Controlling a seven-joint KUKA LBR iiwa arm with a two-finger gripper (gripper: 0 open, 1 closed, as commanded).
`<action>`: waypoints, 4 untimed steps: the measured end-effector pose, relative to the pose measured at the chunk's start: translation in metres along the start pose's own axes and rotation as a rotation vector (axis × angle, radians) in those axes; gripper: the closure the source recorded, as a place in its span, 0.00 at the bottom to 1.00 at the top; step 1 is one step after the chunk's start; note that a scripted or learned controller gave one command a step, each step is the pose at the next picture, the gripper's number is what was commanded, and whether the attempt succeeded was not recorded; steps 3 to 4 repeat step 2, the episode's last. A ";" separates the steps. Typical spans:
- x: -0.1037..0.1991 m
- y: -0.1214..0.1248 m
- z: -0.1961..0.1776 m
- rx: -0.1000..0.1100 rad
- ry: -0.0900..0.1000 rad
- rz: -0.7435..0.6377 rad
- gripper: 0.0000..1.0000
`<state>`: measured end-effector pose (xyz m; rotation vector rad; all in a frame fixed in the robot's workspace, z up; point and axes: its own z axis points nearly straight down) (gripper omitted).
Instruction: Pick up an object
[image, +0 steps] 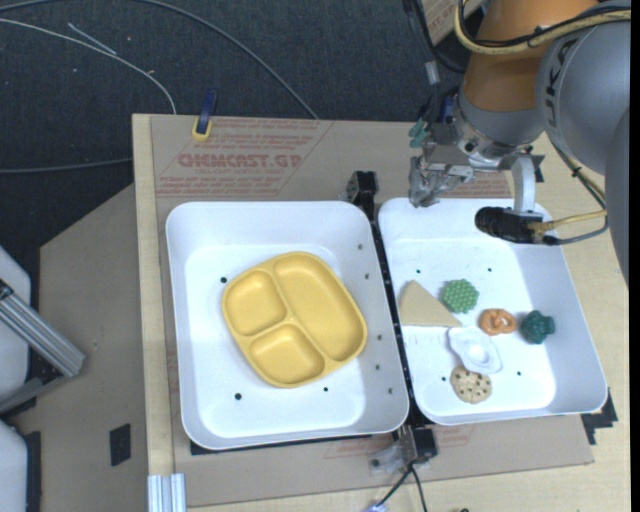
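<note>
In the right bin (575, 300), nearest its front rim lies a chocolate-chip cookie (470, 384). Just behind it sit a white fried egg (474, 350), an orange doughnut (496, 321), a dark green broccoli piece (538, 326), a cheese wedge (424, 306) and a green bumpy ball (460, 295). The gripper (428, 188) hangs over the bin's far left corner, gripping nothing; whether its fingers are apart I cannot tell. Left of the bin, a yellow divided tray (292, 318) lies in the left bin (195, 300).

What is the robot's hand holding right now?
Nothing. The hand hangs over the far edge of the right bin, with nothing between its fingers. The toy foods, like the cookie and the donut, lie in the bin.
</note>
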<state>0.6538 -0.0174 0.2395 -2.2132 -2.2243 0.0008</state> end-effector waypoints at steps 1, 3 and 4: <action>0.046 0.011 0.005 -0.005 -0.002 0.001 1.00; 0.092 0.012 0.015 -0.004 -0.001 0.000 1.00; 0.092 0.012 0.015 -0.004 -0.001 0.000 1.00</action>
